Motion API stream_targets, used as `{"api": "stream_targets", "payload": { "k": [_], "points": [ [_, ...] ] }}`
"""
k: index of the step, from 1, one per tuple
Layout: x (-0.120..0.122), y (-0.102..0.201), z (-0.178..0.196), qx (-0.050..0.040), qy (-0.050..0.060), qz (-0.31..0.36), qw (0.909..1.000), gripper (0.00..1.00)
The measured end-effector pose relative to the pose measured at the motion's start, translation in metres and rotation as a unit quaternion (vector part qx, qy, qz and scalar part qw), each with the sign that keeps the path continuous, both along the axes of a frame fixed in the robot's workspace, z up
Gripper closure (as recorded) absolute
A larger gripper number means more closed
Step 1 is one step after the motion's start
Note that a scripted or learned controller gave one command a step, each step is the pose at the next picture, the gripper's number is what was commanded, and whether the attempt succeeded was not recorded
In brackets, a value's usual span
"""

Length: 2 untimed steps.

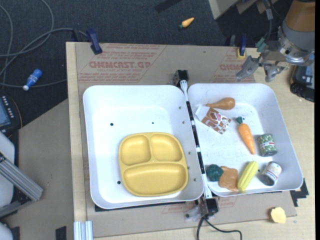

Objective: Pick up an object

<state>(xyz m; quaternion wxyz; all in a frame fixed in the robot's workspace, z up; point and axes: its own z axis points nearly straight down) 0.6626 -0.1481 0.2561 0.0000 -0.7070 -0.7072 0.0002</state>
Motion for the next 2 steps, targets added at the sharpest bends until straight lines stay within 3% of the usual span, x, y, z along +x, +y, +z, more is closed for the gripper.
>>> {"api": "stream_targets", "payload": {
  "k": [1, 2],
  "points": [
    [-0.017, 0.049, -0.074, 0.0022, 0.005, 0.002, 1.0000, 0.00],
    [-0.019, 0.053, -0.179, 0.0008, 0.008, -0.001, 1.0000, 0.00]
  ]
}}
